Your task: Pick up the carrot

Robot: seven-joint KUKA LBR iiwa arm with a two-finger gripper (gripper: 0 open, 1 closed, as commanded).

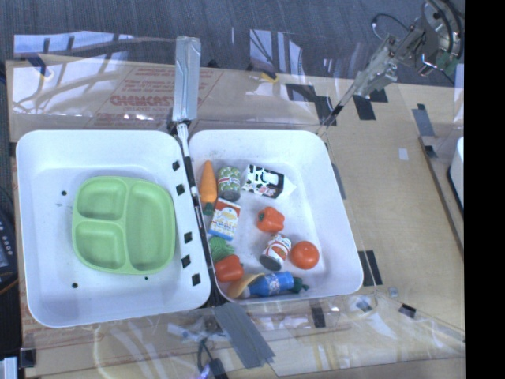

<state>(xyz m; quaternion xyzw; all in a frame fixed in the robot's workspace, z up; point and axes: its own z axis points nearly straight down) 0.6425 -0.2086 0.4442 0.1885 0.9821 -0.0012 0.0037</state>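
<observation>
The carrot [207, 181] is orange with a green stub at its near end. It lies lengthwise against the left wall of the right bin [335, 212], near the far corner. My gripper [329, 118] hangs at the end of the arm, which slants in from the top right. It is above the far right corner of that bin, well to the right of the carrot and apart from it. Nothing shows in the gripper.
Beside the carrot lie a green can [229, 181], a black-and-white carton [264, 181] and a small box [225, 219]. Nearer are an orange pepper [270, 219], a tomato [304, 254], a red pepper [230, 268] and a blue bottle [272, 284]. The left bin [39, 164] bears a green divided plate [125, 225].
</observation>
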